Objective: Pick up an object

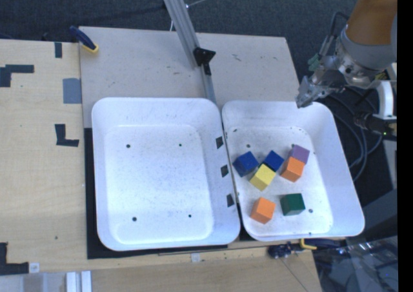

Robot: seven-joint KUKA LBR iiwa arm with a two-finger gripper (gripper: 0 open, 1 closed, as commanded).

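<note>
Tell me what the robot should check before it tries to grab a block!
1. Blocks to grab: ok, seven sit in the right bin.
2. Gripper above a block: not ok, it hangs over the bin's far rim.
3. Easy target: ok, the green block stands apart from the others.
4. Crowded ones: not ok, the yellow block touches blue neighbours.
5. Fingers ready: cannot tell.
</note>
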